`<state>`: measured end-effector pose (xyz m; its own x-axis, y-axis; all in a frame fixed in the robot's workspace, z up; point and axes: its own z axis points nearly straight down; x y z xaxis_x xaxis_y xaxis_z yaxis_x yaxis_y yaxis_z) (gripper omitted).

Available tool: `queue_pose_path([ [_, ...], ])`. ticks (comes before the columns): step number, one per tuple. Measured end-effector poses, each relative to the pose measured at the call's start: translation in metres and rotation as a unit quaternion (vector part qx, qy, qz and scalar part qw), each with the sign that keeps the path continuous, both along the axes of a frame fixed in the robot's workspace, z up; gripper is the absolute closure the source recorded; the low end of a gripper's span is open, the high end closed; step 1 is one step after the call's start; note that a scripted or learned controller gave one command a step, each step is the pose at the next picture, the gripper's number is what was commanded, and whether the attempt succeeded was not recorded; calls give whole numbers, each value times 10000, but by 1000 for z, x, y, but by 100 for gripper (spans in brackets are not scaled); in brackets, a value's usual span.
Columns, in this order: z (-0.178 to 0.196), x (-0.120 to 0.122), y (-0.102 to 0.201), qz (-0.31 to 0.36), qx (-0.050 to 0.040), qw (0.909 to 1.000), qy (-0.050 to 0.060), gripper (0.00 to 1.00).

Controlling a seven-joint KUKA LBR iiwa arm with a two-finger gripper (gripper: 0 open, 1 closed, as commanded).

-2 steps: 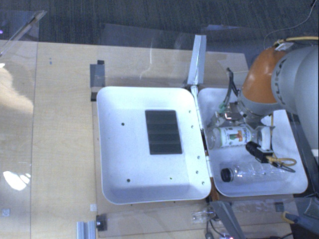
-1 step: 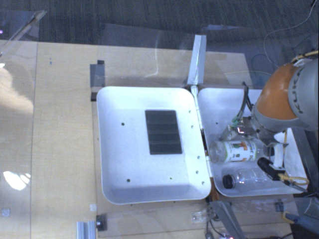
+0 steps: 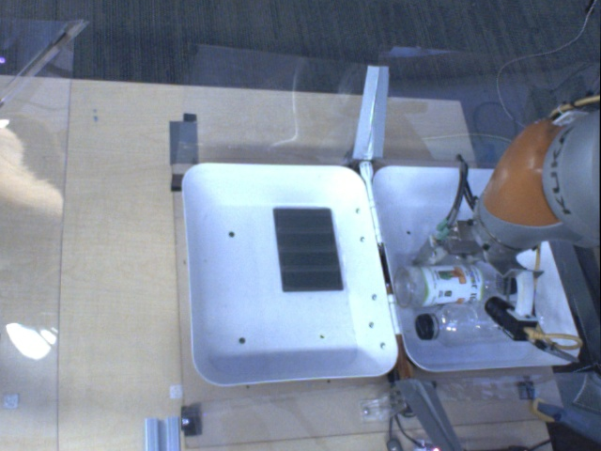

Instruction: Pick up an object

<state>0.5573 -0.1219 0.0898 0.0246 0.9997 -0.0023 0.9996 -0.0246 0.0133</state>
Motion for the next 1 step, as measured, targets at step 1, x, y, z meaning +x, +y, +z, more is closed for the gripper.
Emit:
queue_pose_path([
  [1,-1,37,-40,661,-10,9978,6,0],
])
